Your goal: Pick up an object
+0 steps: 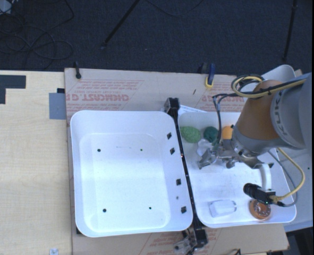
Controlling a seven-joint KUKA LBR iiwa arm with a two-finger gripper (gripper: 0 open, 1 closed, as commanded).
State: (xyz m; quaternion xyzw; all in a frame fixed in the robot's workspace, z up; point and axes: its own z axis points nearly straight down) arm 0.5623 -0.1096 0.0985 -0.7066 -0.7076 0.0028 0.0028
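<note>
My gripper (205, 158) reaches into the right bin (236, 224) from the right, its metal fingers low over the bin floor near the bin's upper left part. Just above it lie a light green lump (190, 134) and a darker green round object (211, 134). A small orange-yellow object (227, 132) peeks out beside the wrist. A white flat block (222, 207) lies near the bin's front, and an orange-brown round object (261, 210) sits at the front right corner. I see nothing clearly between the fingers.
The left bin (82, 142) stands beside the right one, with a black divider (180, 163) between them. Both rest on a cardboard sheet (119, 92). The arm's grey body and orange band cover the right bin's upper right.
</note>
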